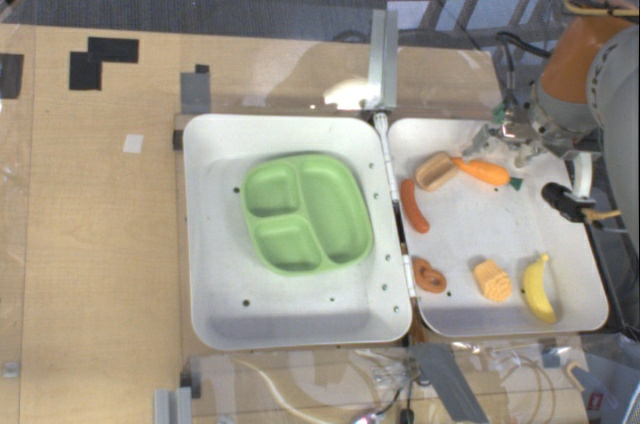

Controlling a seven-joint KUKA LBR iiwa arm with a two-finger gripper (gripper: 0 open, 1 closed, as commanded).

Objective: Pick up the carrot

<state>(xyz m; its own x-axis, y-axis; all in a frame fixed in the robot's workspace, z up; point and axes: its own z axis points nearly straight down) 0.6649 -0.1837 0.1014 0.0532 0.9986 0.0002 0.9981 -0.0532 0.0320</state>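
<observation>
Arm: the grey arm with the orange band (590, 52) enters at the far right edge of the scene and reaches toward the far right corner of the right bin.
Gripper: the two-finger gripper (515, 137) sits over the far right part of the right bin, just beyond the carrot's green end. Thin metal parts are visible there, but their spacing cannot be told. Nothing is visibly held between them.
Carrot: the orange carrot with a small green tip (483, 173) lies flat on the floor of the right bin, in its far half, pointing left to right with the green tip toward the right. Its left end touches or overlaps the bread piece.
Bread piece: a tan, rounded bread-like piece (434, 171) lies just left of the carrot.
Sausage: a red sausage (414, 206) lies near the left wall of the right bin, nearer than the bread piece.
Brown ring item: a small reddish-brown ring-like item (430, 276) lies in the near left part of the right bin.
Ridged block: an orange-yellow ridged block (492, 280) lies in the near part of the right bin, between the brown ring item and the banana.
Banana: a yellow banana (540, 288) lies in the near right corner region of the right bin.
Right bin: shallow white bin (560, 242), holding all the food items.
Left bin: shallow white bin (215, 212), holding the green tray.
Green tray: a light green plastic tray with three compartments (305, 212) rests in the middle of the left bin.
</observation>
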